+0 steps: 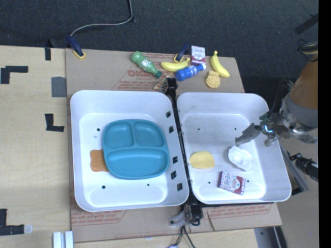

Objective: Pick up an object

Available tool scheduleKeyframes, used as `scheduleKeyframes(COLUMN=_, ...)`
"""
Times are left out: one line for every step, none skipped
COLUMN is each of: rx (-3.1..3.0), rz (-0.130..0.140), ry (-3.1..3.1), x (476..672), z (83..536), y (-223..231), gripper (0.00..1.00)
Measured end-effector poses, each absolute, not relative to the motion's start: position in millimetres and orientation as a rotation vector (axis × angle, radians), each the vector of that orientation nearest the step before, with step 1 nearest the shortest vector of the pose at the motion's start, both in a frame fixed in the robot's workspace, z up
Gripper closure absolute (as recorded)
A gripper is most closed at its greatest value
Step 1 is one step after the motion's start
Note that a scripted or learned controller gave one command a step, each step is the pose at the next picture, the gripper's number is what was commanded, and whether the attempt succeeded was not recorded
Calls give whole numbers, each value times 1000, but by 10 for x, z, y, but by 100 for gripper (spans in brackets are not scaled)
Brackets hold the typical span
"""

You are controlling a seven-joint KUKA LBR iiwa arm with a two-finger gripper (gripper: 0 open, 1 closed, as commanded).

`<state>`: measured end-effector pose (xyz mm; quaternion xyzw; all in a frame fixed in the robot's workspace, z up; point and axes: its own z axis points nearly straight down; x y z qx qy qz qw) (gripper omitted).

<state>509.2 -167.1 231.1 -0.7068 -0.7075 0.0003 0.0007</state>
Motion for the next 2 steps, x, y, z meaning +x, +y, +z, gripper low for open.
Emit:
scheduleKeyframes(rx=-2219, rz=2, ry=-2220, x=5208, z=1676, y=-1794, gripper=0)
scheduleKeyframes(rx=-2225, rz=-2, ry=-2223, x=5090, z=867, y=-1523, gripper=0)
